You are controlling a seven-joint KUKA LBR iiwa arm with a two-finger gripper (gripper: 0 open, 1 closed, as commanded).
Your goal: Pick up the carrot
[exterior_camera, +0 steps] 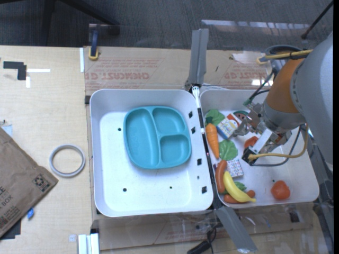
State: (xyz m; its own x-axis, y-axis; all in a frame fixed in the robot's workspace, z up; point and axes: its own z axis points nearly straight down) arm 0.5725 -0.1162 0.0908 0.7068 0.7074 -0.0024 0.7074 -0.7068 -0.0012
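Note:
The carrot [212,138] is orange with a green top. It lies lengthwise along the left wall of the right bin [302,197], with its tip toward the front. A green leaf toy [228,150] touches its right side. My gripper [246,125] hangs over the middle of the right bin, a short way right of the carrot and apart from it. Nothing shows in its grasp. A small printed box [228,126] lies between the gripper and the carrot.
In front of the carrot lie a red pepper [220,175], a banana [236,188] and a small card [235,168]. A tomato [280,190] sits at the front right. The left bin [106,184] holds a teal divided plate [157,137]. A tape ring [67,160] lies on the bench.

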